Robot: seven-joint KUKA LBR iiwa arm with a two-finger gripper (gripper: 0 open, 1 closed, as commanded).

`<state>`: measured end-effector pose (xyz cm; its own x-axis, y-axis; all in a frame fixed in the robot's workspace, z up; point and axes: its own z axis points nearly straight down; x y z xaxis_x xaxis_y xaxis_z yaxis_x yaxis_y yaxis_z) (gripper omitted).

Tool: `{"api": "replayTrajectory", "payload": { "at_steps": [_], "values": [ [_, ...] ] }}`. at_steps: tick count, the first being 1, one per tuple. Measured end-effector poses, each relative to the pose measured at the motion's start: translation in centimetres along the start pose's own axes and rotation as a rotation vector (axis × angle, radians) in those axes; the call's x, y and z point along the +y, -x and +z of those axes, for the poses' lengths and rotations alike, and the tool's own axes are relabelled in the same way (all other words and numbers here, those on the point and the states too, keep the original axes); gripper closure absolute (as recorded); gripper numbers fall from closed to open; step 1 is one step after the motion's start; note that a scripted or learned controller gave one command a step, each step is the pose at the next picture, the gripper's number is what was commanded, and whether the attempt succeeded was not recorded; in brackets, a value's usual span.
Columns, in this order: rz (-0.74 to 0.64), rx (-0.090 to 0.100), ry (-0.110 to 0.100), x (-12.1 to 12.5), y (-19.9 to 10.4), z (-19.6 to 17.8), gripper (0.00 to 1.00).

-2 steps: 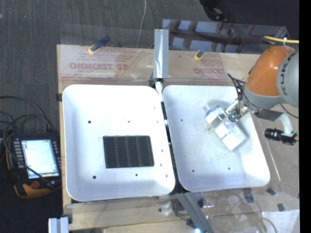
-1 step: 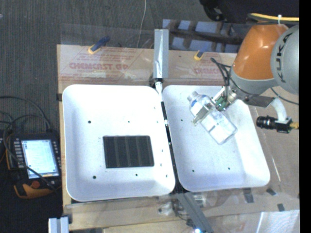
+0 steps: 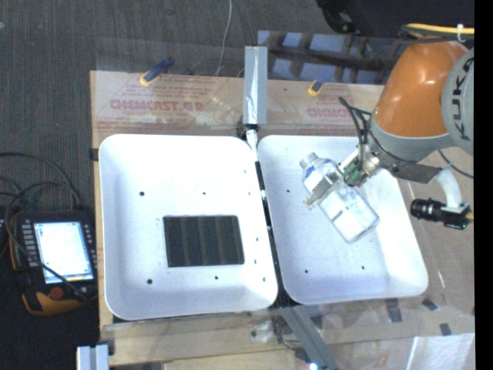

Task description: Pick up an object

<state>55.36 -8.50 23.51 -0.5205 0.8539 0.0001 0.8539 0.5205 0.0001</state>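
Robot arm (image 3: 427, 91) reaching into the right bin (image 3: 385, 284).
Its gripper (image 3: 333, 182) sat over a clear plastic bottle (image 3: 347, 210); whether the jaws were apart or together could not be told. A dark grille (image 3: 203, 240) lay in the left bin (image 3: 131, 168).

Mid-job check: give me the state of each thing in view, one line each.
hand: low over the right bin, at the clear bottle.
clear bottle: lying on its side, cap toward the far left.
dark ribbed pad: flat in the left bin.
right bin: bears the bottle.
pendant screen: lit.
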Motion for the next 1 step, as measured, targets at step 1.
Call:
{"api": "replayTrajectory", "payload": {
  "at_steps": [1],
  "values": [
    [-0.16,-0.001,-0.001,-4.58,-1.93,-1.74,1.0]
  ]
}}
